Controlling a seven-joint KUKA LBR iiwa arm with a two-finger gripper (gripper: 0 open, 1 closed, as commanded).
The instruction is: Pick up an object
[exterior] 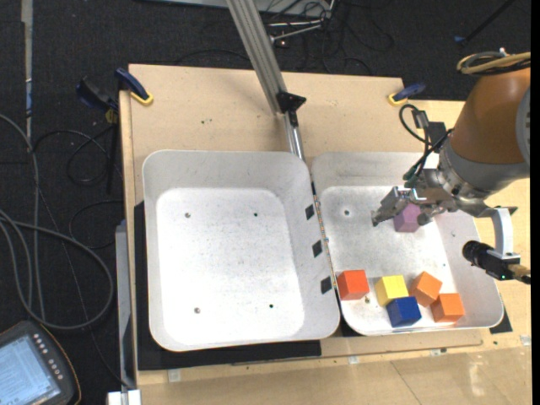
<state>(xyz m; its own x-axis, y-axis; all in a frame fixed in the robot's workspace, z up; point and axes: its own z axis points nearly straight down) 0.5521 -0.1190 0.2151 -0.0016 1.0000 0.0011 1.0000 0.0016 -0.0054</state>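
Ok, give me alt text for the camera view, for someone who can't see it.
A grey-and-orange robot arm's gripper sits at a purple block in the right white bin. Orange, yellow and blue blocks cluster along its near edge.

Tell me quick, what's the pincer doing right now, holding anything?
Pincer: over the right bin, at a purple block; open, closed or holding cannot be told.
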